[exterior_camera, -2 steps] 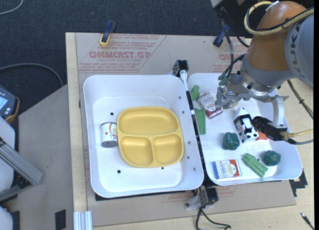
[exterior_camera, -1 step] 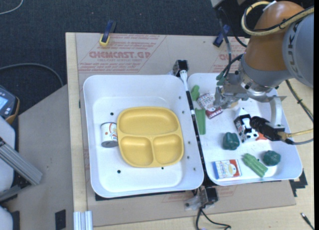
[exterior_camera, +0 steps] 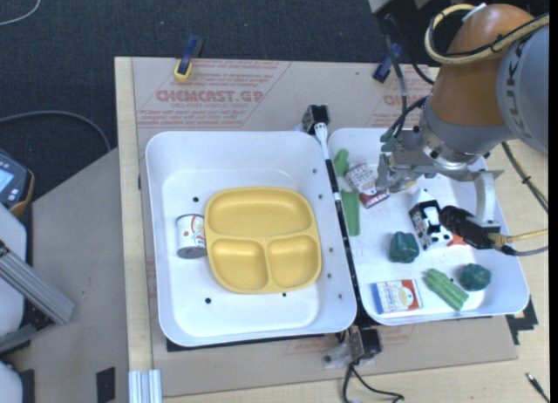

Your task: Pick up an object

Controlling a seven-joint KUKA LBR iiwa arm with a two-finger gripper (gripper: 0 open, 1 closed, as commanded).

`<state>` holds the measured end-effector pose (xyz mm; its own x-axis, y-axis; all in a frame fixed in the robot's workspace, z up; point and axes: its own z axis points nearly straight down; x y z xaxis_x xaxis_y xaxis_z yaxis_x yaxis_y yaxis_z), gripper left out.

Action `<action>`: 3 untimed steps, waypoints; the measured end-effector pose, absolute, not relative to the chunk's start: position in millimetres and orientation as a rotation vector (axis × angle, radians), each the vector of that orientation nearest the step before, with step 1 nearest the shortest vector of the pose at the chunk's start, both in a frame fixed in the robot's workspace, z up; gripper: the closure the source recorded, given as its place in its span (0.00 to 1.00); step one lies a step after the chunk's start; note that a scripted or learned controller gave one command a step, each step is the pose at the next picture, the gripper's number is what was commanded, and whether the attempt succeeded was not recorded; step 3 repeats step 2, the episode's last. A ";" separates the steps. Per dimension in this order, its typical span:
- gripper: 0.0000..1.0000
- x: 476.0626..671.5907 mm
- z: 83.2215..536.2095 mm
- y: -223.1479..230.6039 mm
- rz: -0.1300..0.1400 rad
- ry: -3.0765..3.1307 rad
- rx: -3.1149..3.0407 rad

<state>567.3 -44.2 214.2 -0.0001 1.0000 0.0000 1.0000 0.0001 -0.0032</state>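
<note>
My gripper (exterior_camera: 390,173) hangs low over the back left part of the right bin (exterior_camera: 510,292), under the arm's orange band. Just below and left of it lies a red and white packet (exterior_camera: 366,188), partly hidden by the gripper body. Whether the gripper touches the packet cannot be told. Close by are a long green stick (exterior_camera: 350,211) along the bin's left wall and a small green piece (exterior_camera: 341,163) behind it. A black and white toy (exterior_camera: 426,222) lies to the gripper's front right.
The right bin also holds a dark green lump (exterior_camera: 403,247), a ridged light green piece (exterior_camera: 445,290), another dark green lump (exterior_camera: 475,276) and a small printed box (exterior_camera: 397,297). The left bin (exterior_camera: 166,218) holds a yellow divided plate (exterior_camera: 261,240) and a small can (exterior_camera: 189,236).
</note>
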 end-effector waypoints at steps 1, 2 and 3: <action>1.00 579.2 224.7 -46.1 -0.002 -2.226 -2.222; 1.00 570.9 214.5 -47.0 0.005 -2.219 -2.219; 1.00 570.9 214.5 -47.0 0.005 -2.219 -2.219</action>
